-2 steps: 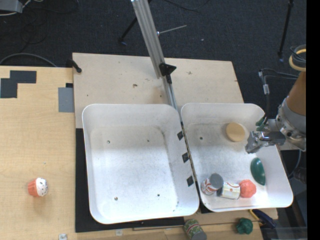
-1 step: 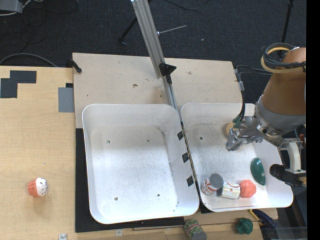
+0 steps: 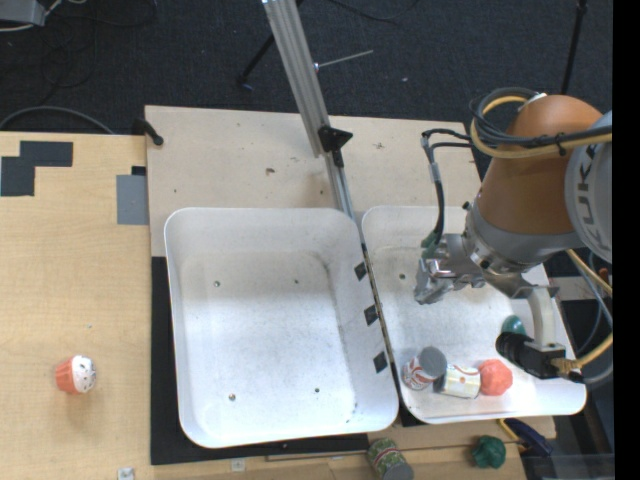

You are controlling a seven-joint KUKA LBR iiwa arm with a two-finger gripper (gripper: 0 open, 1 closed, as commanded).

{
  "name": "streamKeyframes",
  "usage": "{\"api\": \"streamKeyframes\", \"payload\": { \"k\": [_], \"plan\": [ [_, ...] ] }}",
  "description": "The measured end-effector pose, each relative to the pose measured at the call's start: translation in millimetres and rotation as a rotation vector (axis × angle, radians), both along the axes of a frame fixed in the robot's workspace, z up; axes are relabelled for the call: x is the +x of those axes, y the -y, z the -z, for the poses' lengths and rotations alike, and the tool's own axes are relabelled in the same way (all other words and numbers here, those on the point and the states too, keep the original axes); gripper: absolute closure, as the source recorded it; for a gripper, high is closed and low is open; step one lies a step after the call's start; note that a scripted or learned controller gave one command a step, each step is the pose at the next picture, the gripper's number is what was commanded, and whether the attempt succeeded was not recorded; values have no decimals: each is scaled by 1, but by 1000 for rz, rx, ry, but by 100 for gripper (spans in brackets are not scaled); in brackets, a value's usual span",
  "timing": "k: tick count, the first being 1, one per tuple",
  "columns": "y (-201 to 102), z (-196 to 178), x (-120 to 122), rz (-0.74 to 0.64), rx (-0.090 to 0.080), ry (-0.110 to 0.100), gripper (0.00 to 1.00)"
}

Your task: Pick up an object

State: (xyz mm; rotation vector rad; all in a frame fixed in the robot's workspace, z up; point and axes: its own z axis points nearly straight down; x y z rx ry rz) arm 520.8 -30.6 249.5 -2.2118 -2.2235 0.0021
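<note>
So the pale wooden desk takes up most of the shot, with a raised beige board at the back. On it sit two shallow white plastic bins side by side: the bigger left bin and the right bin, with little black clips along the edge where they meet. A long silver aluminium rail slants down from the top toward that seam.

The grey arm with the orange band comes in from the right and hangs over the right bin. Its metal gripper is above the bin's middle, well apart from the objects at the near edge. Honestly can't tell whether the fingers are spread or closed, it's just a shiny clump from this angle. Nothing visibly between them.

The stuff to grab is lined up along the near edge of the right bin: a grey round disc-like thing beside a small red-and-white piece, a white cylinder lying on its side, and a soft-looking red-orange ball touching it. There's also a small teal blob near the arm's base.

Outside the bins: a small orange-and-white ball-like toy on the desk far left, plus a green lumpy object and a dark can-like thing at the front edge.
</note>
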Motion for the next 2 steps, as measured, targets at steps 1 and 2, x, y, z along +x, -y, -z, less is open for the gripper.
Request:
{"api": "streamKeyframes", "payload": {
  "k": [1,2],
  "plan": [
    [-54,0,-2,1,-1,0,100],
    [-104,-1,1,1,-1,1,100]
  ]
}}
